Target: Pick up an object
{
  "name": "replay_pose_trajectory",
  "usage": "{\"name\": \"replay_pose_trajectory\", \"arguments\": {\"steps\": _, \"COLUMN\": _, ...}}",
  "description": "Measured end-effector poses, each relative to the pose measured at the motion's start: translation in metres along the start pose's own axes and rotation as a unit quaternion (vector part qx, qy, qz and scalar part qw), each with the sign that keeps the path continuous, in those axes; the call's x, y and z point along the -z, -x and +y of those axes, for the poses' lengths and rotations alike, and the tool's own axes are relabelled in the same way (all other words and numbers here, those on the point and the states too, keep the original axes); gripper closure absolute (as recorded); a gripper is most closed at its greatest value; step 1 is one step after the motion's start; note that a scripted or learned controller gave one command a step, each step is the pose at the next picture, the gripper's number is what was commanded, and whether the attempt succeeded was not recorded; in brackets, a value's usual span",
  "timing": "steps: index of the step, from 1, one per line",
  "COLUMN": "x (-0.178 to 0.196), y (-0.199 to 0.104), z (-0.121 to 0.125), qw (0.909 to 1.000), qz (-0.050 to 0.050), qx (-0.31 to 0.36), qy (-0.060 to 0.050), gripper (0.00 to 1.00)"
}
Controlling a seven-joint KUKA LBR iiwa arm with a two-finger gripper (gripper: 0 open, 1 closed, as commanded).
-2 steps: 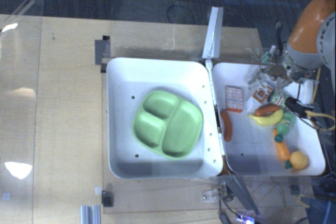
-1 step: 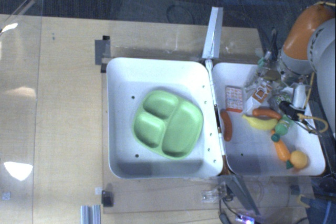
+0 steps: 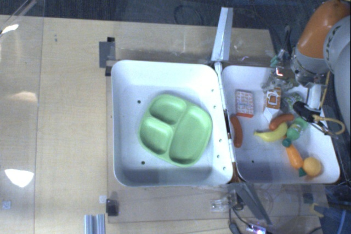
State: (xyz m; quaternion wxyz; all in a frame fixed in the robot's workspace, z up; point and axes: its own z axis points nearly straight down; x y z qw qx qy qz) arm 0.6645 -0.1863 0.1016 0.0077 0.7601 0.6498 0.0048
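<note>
End effector (image 3: 281, 84) hovers just above banana (image 3: 272, 133).

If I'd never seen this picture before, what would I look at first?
Probably the big green divided plate, lying alone in the left white bin. Next, the colourful toy food in the right bin: a yellow banana, an orange carrot and a lemon near its right side. The grey arm with its orange band looms over that bin's far right corner.

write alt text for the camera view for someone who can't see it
A grey arm with an orange band reaches from the right, its gripper over the right bin, which holds a banana, carrot and other small toys. The left bin holds a green divided tray.
</note>
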Motion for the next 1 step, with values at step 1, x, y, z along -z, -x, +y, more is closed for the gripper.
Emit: {"name": "replay_pose_trajectory", "arguments": {"steps": 1, "x": 0.0947, "y": -0.0770, "z": -0.0045, "qw": 0.9997, "qz": 0.002, "qx": 0.022, "qy": -0.006, "gripper": 1.00}}
